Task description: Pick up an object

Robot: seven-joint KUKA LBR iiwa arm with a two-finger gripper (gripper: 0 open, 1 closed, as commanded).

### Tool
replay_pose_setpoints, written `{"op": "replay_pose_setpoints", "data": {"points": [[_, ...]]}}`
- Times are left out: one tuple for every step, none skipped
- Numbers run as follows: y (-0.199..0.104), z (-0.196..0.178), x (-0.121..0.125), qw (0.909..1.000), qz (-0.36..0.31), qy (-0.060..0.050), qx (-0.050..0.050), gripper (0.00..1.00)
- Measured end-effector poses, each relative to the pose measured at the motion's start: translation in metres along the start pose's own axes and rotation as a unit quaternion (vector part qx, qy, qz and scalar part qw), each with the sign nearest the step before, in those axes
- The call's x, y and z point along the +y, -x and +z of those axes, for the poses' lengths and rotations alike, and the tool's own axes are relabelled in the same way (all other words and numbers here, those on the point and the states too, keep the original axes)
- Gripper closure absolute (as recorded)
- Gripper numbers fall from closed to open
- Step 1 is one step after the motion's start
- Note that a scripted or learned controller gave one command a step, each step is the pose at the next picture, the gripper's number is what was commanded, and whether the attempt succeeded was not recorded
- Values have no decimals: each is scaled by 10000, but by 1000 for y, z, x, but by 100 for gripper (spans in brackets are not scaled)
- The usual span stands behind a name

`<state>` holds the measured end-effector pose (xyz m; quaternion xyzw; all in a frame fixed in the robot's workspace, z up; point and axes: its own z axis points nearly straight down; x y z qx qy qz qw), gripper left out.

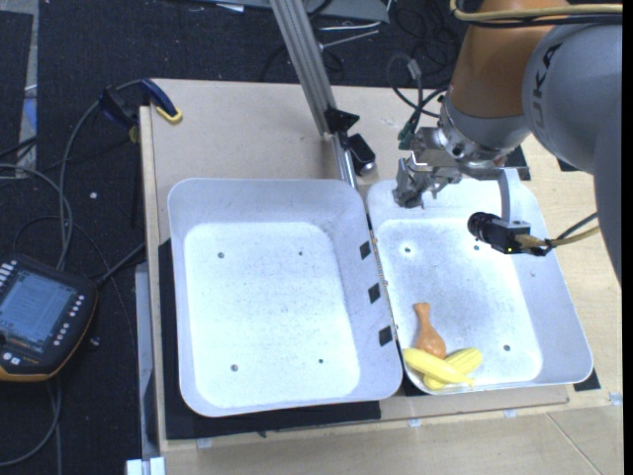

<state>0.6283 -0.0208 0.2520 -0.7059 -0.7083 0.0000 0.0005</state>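
Well apart — fingers point(410, 194) above, orange toy point(428, 333) below.

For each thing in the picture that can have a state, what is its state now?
gripper: above the far left corner of the right bin, nothing seen in it.
orange toy: lying in the right bin, near its front edge, touching the yellow toy.
yellow toy: lying at the right bin's front edge.
left bin: flat on the bench.
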Motion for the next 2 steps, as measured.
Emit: {"op": "replay_pose_setpoints", "data": {"points": [[-58,4,-9,10000,-7,2,2,100],[-106,0,-24,10000,-6,4,2,100]]}}
